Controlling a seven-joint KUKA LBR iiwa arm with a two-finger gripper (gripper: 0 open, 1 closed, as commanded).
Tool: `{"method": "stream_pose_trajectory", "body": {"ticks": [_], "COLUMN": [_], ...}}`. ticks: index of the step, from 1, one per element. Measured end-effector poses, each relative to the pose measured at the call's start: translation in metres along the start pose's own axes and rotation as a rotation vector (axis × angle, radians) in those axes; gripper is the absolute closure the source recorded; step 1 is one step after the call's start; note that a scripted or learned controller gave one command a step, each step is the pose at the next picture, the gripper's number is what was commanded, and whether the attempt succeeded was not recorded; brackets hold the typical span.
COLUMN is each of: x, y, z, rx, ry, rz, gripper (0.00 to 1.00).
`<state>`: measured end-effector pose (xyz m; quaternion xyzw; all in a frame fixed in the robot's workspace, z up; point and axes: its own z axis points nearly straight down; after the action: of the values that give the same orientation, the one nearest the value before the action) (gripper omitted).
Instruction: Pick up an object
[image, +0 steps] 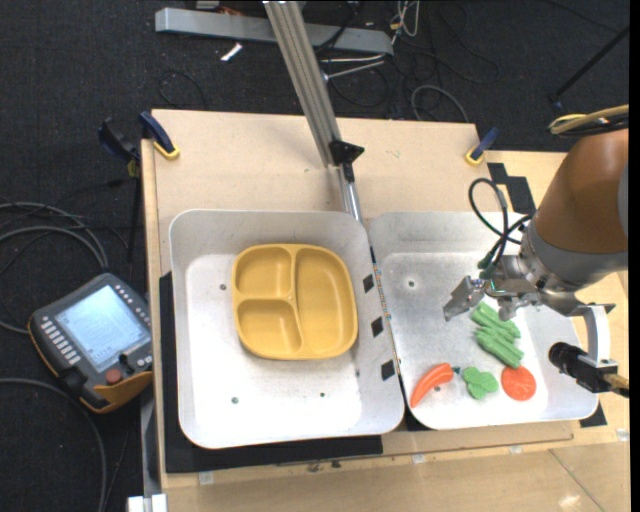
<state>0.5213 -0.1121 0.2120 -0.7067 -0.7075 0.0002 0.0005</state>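
Tool (470, 297) above green toy (497, 334)

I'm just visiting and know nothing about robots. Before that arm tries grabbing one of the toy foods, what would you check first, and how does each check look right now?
1. Something to pick lies in the right bin: ok. A green ridged toy, an orange carrot, a small green piece and a red-orange round piece are there.
2. Gripper is over that bin: ok, just left of the green ridged toy.
3. Fingers open enough: cannot tell.
4. Gripper already holds something: cannot tell.
5. Toys are spaced apart: not ok, the small green piece and the round piece sit close together.
6. Yellow divided plate is out of the way: ok, it's in the left bin.
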Motion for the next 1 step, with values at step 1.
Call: {"method": "stream_pose_trajectory", "body": {"ticks": [1], "x": [-0.0001], "y": [0.0001], "z": [-0.0001], "rx": [-0.001], "ry": [0.000], "rz": [0.001], "gripper": [0.00]}}
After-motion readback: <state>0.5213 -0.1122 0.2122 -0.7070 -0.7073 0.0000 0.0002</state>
